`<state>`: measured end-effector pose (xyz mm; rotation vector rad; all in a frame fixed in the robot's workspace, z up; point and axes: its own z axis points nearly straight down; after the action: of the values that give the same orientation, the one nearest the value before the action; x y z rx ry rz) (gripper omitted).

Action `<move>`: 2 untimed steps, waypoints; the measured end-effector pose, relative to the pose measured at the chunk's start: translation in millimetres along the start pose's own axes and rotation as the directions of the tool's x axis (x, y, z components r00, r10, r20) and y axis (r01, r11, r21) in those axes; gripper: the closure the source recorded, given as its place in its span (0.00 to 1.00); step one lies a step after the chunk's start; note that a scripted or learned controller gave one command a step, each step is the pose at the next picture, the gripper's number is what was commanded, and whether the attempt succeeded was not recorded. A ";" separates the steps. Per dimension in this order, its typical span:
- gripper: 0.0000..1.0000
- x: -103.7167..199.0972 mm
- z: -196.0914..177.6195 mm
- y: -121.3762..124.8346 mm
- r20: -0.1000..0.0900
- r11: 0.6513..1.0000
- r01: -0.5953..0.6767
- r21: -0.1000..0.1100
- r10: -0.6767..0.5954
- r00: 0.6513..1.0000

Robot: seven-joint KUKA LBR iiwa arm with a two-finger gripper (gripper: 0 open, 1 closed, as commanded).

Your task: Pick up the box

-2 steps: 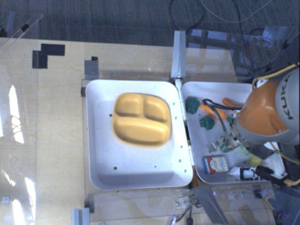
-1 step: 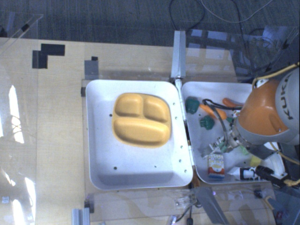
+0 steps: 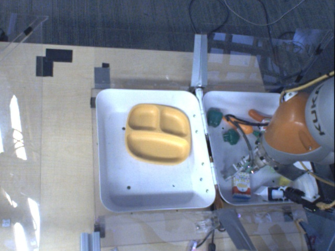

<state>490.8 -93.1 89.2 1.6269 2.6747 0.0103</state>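
Note:
The box [image 3: 241, 185] is small, with a white top and a red lower part. It stands near the front edge of the right bin [image 3: 225, 190]. My gripper [image 3: 247, 164] hangs just above and slightly behind the box, at the end of the grey arm with the orange band [image 3: 291, 130], which reaches in from the right. The arm hides much of the right bin's right half. The view does not show whether the gripper touches the box.
Two green items [image 3: 214, 117] [image 3: 230, 137] and an orange stick-like item [image 3: 257, 114] lie at the back of the right bin. A yellow divided tray [image 3: 158, 133] lies in the left bin [image 3: 112, 182]. A metal divider [image 3: 199, 61] rises between the bins.

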 end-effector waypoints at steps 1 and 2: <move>1.00 -1.0 -12.4 3.5 0.004 1.000 0.002 -0.008 -0.002 1.000; 0.00 -1.0 -12.3 3.4 0.004 1.000 0.002 -0.008 -0.002 1.000</move>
<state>494.1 -92.4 101.5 1.6205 2.6695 0.0178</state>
